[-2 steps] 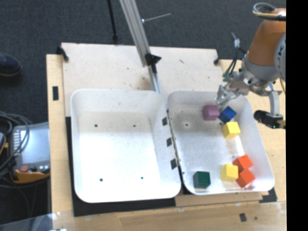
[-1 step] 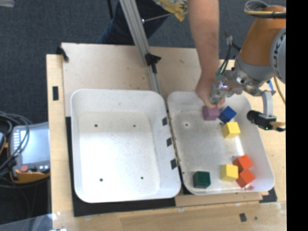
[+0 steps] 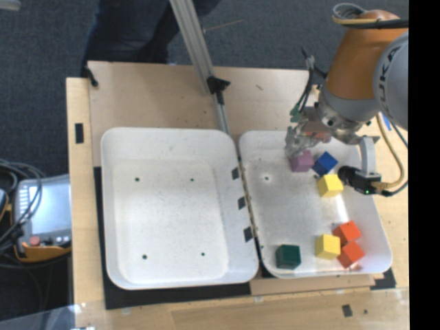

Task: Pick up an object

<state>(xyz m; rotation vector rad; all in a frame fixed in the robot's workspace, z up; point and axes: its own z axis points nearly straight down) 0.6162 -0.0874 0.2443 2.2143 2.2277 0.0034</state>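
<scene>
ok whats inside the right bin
Seven blocks lie in the right bin: pink, blue, two yellow, two orange, and green. The gripper hangs over the pink one, covering its top edge and the floor there.

No readable text, labels or numbers.
</scene>
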